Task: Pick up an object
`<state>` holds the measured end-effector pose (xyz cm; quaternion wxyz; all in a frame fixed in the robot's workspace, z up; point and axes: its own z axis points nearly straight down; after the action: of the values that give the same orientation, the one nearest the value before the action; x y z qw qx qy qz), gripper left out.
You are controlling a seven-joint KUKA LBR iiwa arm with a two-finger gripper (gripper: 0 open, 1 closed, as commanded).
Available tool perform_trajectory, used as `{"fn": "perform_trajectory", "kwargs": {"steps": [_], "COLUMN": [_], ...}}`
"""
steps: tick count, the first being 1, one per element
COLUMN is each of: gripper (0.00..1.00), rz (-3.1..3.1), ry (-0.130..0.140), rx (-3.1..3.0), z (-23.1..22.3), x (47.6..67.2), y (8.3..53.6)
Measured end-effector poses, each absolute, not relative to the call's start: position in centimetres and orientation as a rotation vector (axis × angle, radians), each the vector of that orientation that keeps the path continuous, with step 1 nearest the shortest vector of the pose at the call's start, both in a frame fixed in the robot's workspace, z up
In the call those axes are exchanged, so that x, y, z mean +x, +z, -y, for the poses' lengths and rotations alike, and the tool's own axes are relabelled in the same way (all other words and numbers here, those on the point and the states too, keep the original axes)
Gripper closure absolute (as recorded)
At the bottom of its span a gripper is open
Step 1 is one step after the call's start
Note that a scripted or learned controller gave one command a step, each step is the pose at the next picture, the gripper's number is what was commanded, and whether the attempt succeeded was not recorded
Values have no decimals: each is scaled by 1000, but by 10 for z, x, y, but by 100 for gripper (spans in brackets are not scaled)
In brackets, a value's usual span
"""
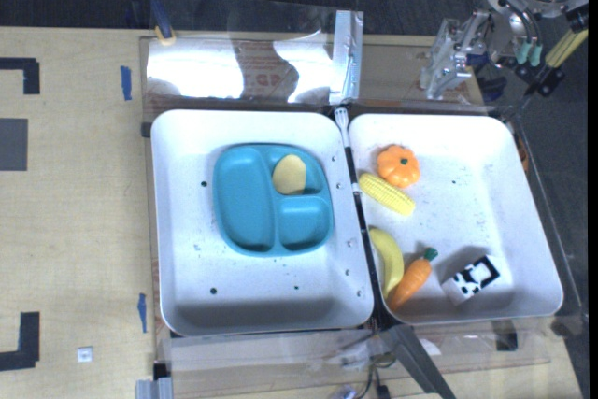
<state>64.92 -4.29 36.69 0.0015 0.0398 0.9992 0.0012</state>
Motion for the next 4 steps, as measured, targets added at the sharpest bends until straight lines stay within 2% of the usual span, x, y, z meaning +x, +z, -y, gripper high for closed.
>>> {"fn": "perform_trajectory", "kwargs": {"steps": [1, 2, 3, 4], "gripper": [100, 100, 100, 100], "rz": [-3134, -3130, -3140, -3108], "ry": [3, 1, 4, 0], "rx": [164, -172, 48, -434], "z": [7, 55, -9, 86], "x": [605, 659, 658, 637], "y": [346, 339, 303, 310]}}
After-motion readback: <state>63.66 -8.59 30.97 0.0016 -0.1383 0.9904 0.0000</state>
